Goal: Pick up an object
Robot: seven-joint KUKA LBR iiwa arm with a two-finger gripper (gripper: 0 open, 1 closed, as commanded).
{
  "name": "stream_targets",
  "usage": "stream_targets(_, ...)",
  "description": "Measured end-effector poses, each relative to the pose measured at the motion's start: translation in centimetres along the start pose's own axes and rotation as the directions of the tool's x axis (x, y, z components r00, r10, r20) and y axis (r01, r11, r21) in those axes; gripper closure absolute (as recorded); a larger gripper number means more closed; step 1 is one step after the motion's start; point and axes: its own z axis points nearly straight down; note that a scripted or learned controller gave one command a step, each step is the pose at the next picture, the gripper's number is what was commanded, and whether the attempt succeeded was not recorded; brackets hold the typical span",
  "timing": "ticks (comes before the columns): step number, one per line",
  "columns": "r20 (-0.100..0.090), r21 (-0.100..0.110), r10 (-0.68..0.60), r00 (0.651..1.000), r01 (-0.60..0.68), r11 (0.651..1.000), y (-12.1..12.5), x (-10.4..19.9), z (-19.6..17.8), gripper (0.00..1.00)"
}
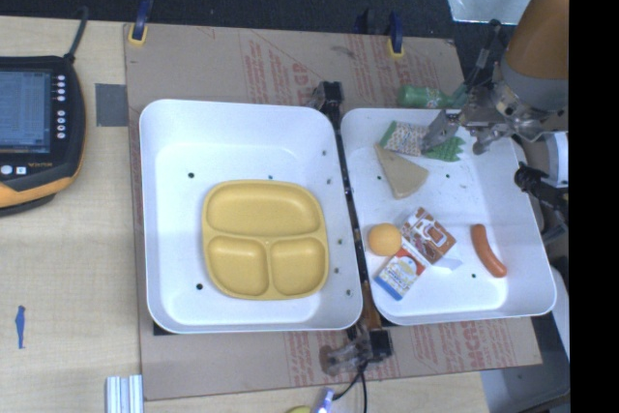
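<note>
My gripper (447, 132) hangs over the back of the right bin (522, 305), just above a green-and-white packet (408, 137). A tan wedge (400, 174) lies next to that packet. Nearer the front sit an orange ball (384, 239), a brown-and-white snack packet (428, 236), a small blue-and-white packet (397, 275) and a red sausage (487, 250). I see nothing between the fingers.
The left bin (169, 208) holds a yellow divided plate (264, 238). A teach pendant (34, 132) lies on the bench at far left. A green object (421, 97) rests outside the right bin's back rim. Clamps (331, 95) join the bins at the middle.
</note>
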Motion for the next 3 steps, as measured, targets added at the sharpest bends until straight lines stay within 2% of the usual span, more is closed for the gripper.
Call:
stream_targets(1, 0.0, 0.002, -0.001, 1.0, 0.001, 1.0, -8.4, 2.2, 10.7, 0.0)
stream_targets(2, 0.002, -0.001, -0.004, 1.0, 0.004, 1.0, -8.3, 2.1, 9.5, 1.0)
stream_targets(3, -0.001, -0.002, 0.0, 1.0, 0.0, 1.0, -2.8, 7.5, 0.5, 1.0)
